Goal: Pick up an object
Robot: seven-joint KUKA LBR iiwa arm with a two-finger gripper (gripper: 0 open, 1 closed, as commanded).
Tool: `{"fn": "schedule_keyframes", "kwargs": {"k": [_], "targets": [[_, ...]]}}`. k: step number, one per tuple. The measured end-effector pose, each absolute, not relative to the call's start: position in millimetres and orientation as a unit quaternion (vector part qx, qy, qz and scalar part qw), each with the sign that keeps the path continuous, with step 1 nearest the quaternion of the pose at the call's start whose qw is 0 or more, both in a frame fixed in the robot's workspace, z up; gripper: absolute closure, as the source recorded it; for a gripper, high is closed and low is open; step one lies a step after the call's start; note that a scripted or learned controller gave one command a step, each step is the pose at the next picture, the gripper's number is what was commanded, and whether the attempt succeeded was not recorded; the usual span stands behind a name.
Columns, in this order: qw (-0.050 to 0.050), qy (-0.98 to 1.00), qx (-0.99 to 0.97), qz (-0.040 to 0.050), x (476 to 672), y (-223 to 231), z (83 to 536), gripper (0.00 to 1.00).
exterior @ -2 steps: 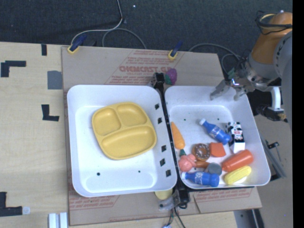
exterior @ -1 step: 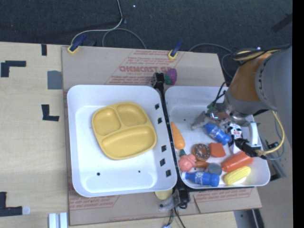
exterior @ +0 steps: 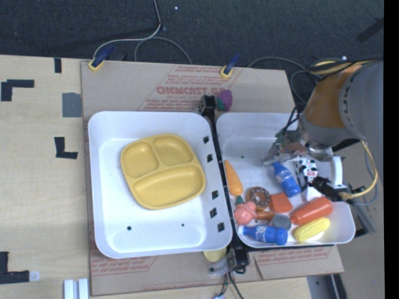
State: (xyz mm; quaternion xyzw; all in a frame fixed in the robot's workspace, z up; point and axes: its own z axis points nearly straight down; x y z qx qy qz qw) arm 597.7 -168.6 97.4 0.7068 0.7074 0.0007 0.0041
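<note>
The grey two-finger gripper (exterior: 278, 156) hangs over the right shallow white bin (exterior: 249, 129), above a small blue plastic bottle (exterior: 287, 180); whether it grips, I cannot tell.

A single fixed camera looks down from above the bench (exterior: 37, 167) at a slant, far enough back to take in both white bins: the left bin (exterior: 100, 167) and the right bin (exterior: 249, 126). The arm (exterior: 349, 98) enters from the view's right.
</note>
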Motion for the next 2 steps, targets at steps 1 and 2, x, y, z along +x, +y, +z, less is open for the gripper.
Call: {"fn": "schedule_keyframes", "kwargs": {"k": [1, 2], "targets": [[0.003, 0.707, 0.707, 0.0017, 572.7, -173.6, 194.5, 1.00], [0.001, 0.709, 0.706, 0.0007, 637.8, -163.9, 170.6, 1.00]]}}
